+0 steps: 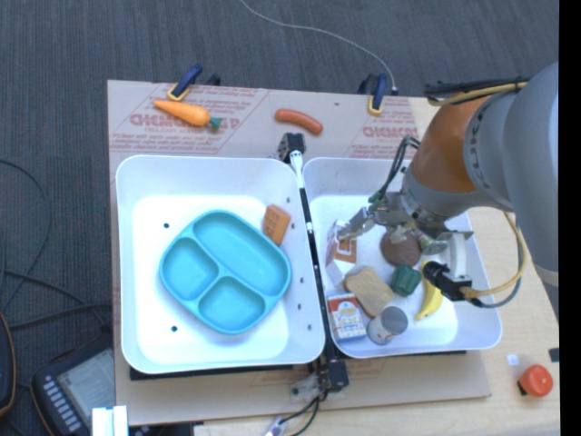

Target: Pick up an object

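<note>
The right bin (472, 334) holds a jumble of small things: a brown round object (399, 250), a green piece (406, 280), a banana (429, 300), a tan slice like bread (368, 286), a grey can (392, 321), a red-and-white packet (345, 318) and a small carton (343, 243). My gripper (388, 222) hangs low over the upper middle of this bin, just above the brown object and right of the small carton. The wrist hides what lies directly under it.
The left bin (136, 243) carries a blue divided plate (225, 271) and an orange block (277, 223). On the cardboard behind the bins lie a toy carrot (186, 113) and a sausage (298, 121). An orange object (536, 381) sits at the bench's front right.
</note>
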{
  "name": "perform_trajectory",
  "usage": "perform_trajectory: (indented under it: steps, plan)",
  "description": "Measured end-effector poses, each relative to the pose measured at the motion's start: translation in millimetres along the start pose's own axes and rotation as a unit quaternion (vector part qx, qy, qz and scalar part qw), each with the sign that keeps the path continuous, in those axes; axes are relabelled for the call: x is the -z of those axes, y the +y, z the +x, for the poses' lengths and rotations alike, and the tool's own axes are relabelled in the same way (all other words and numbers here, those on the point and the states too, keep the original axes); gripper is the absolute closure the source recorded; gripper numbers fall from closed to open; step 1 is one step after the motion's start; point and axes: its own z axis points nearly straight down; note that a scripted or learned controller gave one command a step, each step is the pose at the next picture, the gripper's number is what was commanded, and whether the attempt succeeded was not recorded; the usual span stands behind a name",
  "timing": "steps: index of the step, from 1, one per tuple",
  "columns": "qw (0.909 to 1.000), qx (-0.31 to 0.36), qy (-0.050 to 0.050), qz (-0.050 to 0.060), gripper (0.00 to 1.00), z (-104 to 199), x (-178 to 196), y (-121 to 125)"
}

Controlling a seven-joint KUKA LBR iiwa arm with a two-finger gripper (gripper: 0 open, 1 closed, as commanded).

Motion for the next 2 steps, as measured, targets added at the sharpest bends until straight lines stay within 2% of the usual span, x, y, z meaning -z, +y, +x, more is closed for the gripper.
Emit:
perform_trajectory:
  steps: [2]
  plan:
    - [1.0000, 0.000, 0.000, 0.004, 0.00, -0.6, -0.3, -2.4]
